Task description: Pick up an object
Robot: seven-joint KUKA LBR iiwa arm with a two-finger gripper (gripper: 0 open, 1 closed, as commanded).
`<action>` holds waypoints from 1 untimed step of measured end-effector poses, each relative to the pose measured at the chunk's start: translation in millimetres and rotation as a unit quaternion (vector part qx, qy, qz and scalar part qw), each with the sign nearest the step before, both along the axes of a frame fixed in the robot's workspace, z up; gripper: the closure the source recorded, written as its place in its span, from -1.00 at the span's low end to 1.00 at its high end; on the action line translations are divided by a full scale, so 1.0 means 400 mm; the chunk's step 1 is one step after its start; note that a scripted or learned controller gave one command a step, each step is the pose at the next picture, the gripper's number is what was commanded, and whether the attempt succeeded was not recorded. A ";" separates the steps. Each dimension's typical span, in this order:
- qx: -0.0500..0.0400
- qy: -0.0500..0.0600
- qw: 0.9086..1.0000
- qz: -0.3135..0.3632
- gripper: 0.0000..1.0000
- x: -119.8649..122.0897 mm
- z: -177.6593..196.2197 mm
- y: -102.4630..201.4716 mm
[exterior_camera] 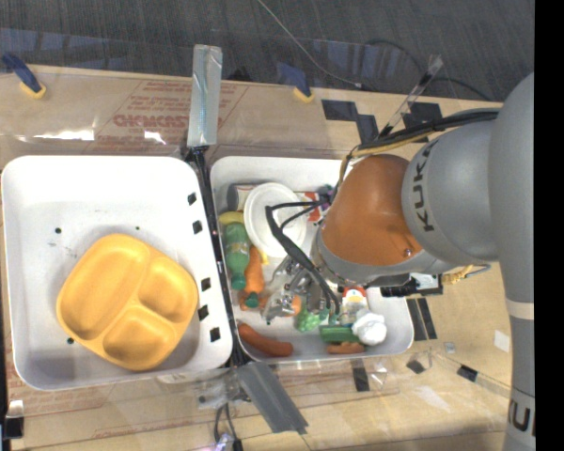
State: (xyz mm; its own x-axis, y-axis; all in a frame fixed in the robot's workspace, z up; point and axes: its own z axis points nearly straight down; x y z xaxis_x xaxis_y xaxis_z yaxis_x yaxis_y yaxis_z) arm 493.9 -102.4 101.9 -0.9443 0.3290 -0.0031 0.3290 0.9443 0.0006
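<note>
You see the gripper low in the right bin, among toy food, so the arm is placed for a grab. Whether it grips anything you cannot tell. A sausage lies near; the yellow tray fills the left bin.

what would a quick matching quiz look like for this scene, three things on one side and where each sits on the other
Things:
1. yellow divided plate
2. white plate
3. sausage

Places:
A. near edge of the right bin
B. left bin
C. far part of the right bin, beside the arm

Pairs: 1-B, 2-C, 3-A
</note>
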 end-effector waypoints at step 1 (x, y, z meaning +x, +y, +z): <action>0.000 0.001 0.993 0.120 1.00 0.035 0.072 -0.075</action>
State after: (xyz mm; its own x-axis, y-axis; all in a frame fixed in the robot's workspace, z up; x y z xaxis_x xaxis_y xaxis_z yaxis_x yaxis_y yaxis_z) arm 508.0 -132.2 130.5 -0.9955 0.0943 -0.0021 0.0943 0.9955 -0.0003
